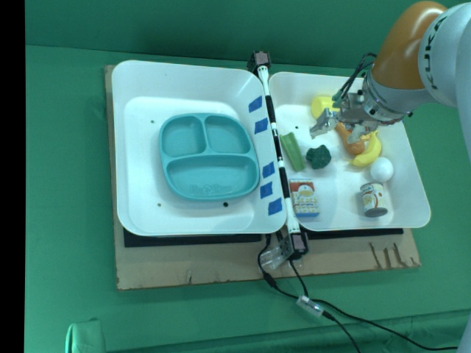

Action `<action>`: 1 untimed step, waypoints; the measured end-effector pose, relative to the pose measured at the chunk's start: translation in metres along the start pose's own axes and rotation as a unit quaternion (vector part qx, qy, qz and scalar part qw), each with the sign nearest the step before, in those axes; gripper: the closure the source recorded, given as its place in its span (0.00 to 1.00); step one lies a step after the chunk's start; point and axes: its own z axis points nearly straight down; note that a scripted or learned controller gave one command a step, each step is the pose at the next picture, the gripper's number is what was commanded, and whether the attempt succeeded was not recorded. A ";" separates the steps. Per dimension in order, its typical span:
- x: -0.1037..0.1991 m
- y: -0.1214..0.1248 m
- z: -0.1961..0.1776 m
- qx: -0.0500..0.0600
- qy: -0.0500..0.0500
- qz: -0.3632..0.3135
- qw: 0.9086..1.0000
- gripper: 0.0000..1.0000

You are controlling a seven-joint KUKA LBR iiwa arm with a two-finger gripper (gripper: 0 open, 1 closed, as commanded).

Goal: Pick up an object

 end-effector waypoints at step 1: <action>-0.018 0.022 0.033 0.015 0.003 -0.006 1.000 0.00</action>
